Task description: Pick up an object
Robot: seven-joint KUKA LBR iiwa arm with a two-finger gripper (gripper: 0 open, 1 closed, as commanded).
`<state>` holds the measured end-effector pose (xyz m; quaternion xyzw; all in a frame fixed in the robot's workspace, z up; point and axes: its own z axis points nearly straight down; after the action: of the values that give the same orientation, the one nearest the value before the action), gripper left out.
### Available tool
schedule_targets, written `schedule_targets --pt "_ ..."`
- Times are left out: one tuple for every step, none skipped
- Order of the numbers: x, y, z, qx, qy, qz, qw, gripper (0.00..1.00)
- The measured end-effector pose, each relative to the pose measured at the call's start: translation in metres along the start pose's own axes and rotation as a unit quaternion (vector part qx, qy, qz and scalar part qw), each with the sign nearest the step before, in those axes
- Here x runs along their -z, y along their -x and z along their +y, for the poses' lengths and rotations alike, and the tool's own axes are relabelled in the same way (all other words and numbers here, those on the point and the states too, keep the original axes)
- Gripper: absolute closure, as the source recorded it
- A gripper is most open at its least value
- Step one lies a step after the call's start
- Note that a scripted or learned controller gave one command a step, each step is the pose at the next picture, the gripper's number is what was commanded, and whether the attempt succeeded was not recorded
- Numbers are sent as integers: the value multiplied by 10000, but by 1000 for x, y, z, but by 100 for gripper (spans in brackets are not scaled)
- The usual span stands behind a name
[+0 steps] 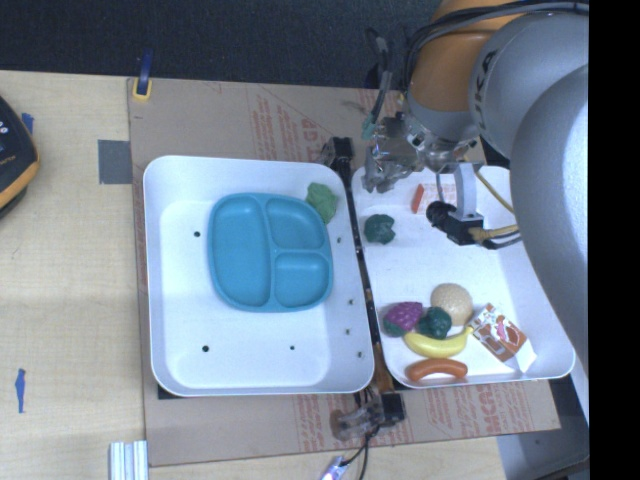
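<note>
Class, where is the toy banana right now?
The banana lies near the front of the right bin, just behind the hot dog and in front of the purple grapes.

2 white bins (170, 268); 1 blue divided plate (268, 251); 9 toy foods (436, 343); 1 arm (520, 88).

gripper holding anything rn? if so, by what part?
Cannot be told. The gripper sits at the far end of the right bin, above the dark green toy; nothing is visibly in it, and the tip is too cluttered to read.
</note>
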<state>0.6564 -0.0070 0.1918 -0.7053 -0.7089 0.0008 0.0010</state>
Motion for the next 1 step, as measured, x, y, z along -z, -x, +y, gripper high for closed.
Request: schedule_targets --pt "18 22 -35 -11 -5 -1 10000 100"
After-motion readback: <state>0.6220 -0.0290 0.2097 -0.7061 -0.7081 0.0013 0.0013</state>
